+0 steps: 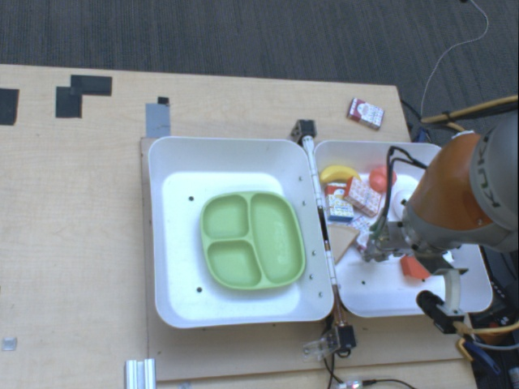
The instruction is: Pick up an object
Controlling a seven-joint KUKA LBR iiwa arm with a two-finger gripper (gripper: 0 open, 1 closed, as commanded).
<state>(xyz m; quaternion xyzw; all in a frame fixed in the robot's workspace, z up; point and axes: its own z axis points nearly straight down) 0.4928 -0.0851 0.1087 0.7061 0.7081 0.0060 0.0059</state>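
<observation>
Orange block [414, 268] lies at four o'clock from my gripper [375, 248] — apart — grip state unclear.

Two white bins sit side by side on the wooden bench [73, 241]. The left bin [174, 298] holds a green three-compartment plate [252, 240], lying flat near its middle. The right bin [381, 298] holds a cluster at its far left — a yellow banana [339, 173], a small red-and-white carton [362, 194], a red object [379, 179]. The arm [462, 193] reaches over this bin, its gripper [375, 248] low near the middle. An orange object [415, 268] lies just right of the gripper. A small red box [366, 113] rests on the bench beyond the bins.
</observation>
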